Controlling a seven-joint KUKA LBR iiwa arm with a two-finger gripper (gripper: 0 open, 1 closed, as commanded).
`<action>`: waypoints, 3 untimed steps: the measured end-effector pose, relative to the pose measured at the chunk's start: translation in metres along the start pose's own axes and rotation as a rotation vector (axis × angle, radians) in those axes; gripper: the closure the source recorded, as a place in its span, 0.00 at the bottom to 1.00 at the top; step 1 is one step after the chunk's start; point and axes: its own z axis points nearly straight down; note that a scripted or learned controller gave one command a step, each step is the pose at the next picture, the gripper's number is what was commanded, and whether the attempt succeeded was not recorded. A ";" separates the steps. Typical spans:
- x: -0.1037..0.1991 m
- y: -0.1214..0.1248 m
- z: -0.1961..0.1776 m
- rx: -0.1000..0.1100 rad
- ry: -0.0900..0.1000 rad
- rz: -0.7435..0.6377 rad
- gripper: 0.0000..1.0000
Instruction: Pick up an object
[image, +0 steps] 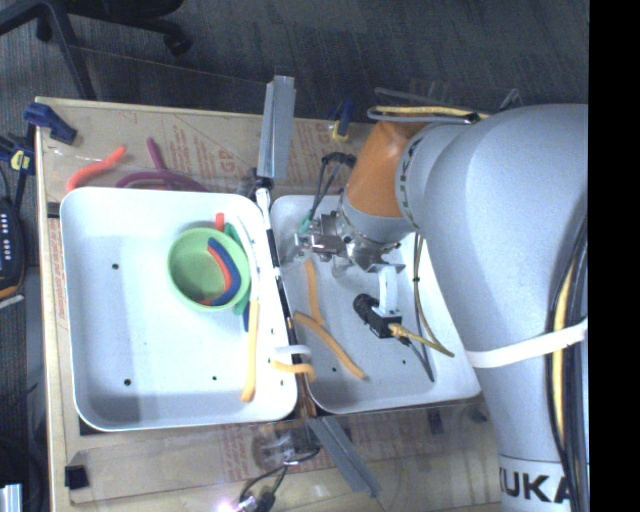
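Reaching step, I'd say: my gripper (312, 243) sits just above frame centre in the right bin (400, 385), over a yellow strip (312, 288). Can't tell how wide it's set. Next it needs lining up on that strip.

- Lost under the grey arm (500, 250): the whole right side of the right bin (340, 395).
- Cut off by the lower edge: the base of that arm.
- Tucked beneath the orange band (375, 180) and too cluttered to read: gripper (312, 240).
- Nested in the green bowl (200, 270), showing as blue and red rims only: pieces of unclear kind.
- Half hidden behind the left bin (75, 300): purple tube (160, 181).
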 end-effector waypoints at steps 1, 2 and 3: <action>0.002 0.000 -0.010 0.003 0.003 -0.006 1.00; 0.001 0.000 -0.010 0.003 0.001 -0.005 0.00; 0.002 0.000 -0.019 0.005 0.003 -0.007 1.00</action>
